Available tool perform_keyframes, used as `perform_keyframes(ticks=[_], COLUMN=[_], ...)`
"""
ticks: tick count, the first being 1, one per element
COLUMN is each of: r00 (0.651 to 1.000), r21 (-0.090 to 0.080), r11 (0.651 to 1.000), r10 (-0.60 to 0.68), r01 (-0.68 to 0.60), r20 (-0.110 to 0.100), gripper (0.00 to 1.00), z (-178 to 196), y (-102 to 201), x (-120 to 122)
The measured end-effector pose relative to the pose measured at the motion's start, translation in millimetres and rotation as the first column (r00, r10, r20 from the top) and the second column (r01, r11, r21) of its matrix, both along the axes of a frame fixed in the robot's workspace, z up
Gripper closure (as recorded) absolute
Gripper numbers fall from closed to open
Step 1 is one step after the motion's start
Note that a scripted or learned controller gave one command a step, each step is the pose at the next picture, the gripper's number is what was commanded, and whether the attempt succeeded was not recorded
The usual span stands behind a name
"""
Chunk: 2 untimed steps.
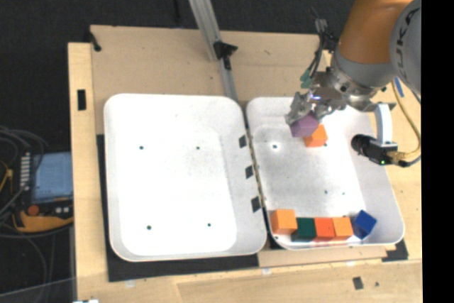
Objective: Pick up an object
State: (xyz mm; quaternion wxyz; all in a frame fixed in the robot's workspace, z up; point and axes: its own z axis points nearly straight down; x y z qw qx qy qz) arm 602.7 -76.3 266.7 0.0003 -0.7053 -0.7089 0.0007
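Camera view: jaws over the purple block (306, 125).
You see it right under them; their grip is unclear.

Right bin (369, 184): five blocks (323, 226) in a row along its near wall, two blocks (310, 130) near its far-left corner; left bin (113, 174) beside it.

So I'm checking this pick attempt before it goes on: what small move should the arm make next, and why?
Probably a short, slow lift straight up. The gripper sits right over the purple block, which touches the orange block in the right bin; whether it is gripped is unclear, and lifting would show it.
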Motion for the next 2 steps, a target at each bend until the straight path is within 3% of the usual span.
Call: perform_keyframes(ticks=[2], r00=[1.000], r21=[0.002], r11=[1.000], r10=[0.002], r01=[-0.002], r20=[-0.002], gripper=[1.00], z=[-2], y=[105], x=[-16])
